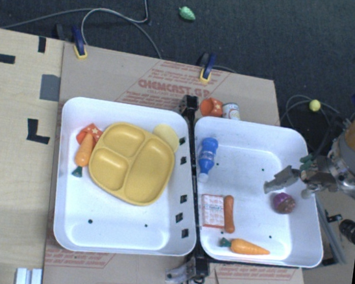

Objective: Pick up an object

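Gripper [293, 180] fingertips blurred, arm cropped right

A robotics lab: clamped cardboard [173, 81], cables [110, 14], twin white bins [112, 237] of toy food

Grey arm reaching from right, tool [288, 180] low, fingers seemingly spread, nothing between

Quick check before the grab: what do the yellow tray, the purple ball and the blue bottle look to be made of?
Yellow tray: looks like moulded plastic, matte to satin, with smooth rounded compartments and an even colour. Purple ball: probably plastic or rubber toy food, with a dull sheen; too small to say more. Blue bottle: seems clear plastic, with a blue cap and label and a pale, see-through body.
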